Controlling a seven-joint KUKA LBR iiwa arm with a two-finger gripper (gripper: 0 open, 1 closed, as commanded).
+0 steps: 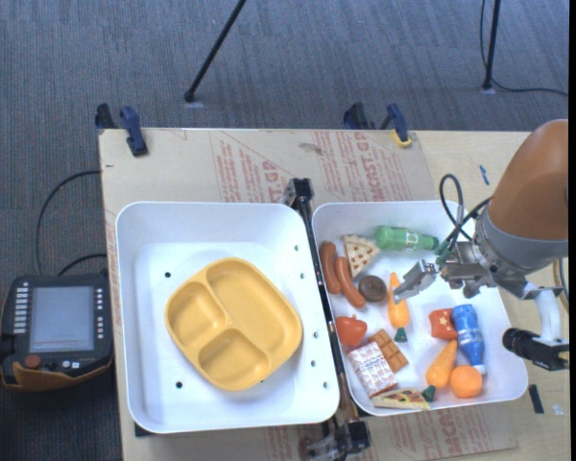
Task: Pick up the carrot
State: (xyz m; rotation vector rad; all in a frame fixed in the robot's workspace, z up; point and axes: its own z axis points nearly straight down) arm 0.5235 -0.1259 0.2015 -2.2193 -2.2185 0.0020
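The carrot (396, 304) lies in the right bin (512, 353), long axis near-far, orange with a green near end. Gripper (420, 279) fingers apart just above it.

Both bins (134, 257) are seen as smooth white plastic with a faint sheen. The yellow tray (232, 325) is of matt, smooth plastic. The worktop (221, 166) is covered by pale cardboard, matt, printed in red. The carrot (397, 307) and the other toy foods look like smooth plastic. The floor (77, 56) is covered by grey carpet, rough and matt. The gripper (424, 279) is of dull grey metal.
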